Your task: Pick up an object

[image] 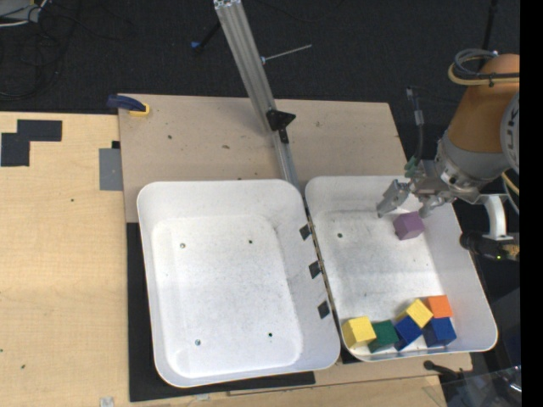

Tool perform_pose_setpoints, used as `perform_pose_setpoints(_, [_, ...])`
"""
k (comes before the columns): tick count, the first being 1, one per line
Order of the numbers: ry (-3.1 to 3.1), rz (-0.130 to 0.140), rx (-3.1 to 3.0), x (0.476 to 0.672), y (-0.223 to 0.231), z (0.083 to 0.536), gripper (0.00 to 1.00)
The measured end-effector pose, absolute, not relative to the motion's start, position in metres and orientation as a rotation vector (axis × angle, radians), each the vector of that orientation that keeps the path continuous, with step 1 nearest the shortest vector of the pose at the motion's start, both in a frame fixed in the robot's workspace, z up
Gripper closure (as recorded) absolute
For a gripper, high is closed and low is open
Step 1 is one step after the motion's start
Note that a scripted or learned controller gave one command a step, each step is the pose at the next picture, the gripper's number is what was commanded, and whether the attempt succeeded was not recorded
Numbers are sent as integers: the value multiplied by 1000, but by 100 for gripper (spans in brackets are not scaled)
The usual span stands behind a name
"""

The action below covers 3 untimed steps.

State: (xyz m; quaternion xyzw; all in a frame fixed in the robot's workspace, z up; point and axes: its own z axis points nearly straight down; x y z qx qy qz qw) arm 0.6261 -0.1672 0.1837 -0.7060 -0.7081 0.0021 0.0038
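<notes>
the arm (482, 117) comes in from the right side and its gripper (409, 200) is over the far part of the right bin (339, 193), near the far right corner. the two fingers (390, 202) are spread apart, so the jaws are open and nothing is between them. a purple cube (409, 225) lies on the bin floor just beside the fingertips, a little nearer to the front edge than they are; whether a finger touches it, i cannot tell.

the other blocks are together in the front right corner of the same bin. a yellow cube (359, 330) is the most to the left, a green cube (383, 336) is just beside it, then a blue cube (408, 332), and a second yellow cube (418, 313) sits just behind this blue one. an orange cube (439, 305) is at the far right end of the group, and a second blue cube (439, 332) is in front of it (these blocks are packed so closely that they seem to touch each other).

the left bin (148, 202) stands against the right one, along its left edge. a slanted aluminium rail (250, 62) rises behind the place where the two bins meet.
</notes>
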Motion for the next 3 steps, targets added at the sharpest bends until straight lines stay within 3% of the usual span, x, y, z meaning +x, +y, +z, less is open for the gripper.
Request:
perform_pose_setpoints(1, [-2217,7,-2216,626,-170,139,0])
perform_pose_setpoints(2, [-2236,-17,-2235,633,-171,120,0])
perform_pose_setpoints(3, [-2232,-15,-2237,633,-172,127,100])
